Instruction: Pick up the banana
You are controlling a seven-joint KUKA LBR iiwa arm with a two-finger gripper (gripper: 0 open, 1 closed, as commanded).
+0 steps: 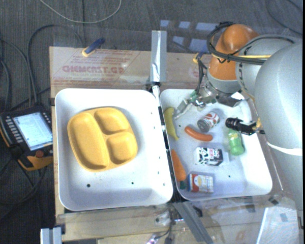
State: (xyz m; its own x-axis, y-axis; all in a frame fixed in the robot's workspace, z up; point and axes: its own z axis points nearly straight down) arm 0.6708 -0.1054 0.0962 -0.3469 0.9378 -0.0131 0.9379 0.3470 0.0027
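The banana (170,122), yellow-green and slightly curved, lies along the left wall of the right bin (254,179), near its far end. My gripper (189,104) hangs just right of and beyond the banana's far tip, reaching down from the orange-banded wrist (229,50). Its fingers stand open, with nothing between them, and the nearer finger (180,109) points down-left toward the banana without touching it.
The right bin also holds a red-and-white can (208,121), a sausage (198,133), a green bottle (236,142), a black-and-white carton (209,155), a carrot (178,168) and a red box (201,183). A yellow divided plate (102,137) lies in the left bin (71,187).
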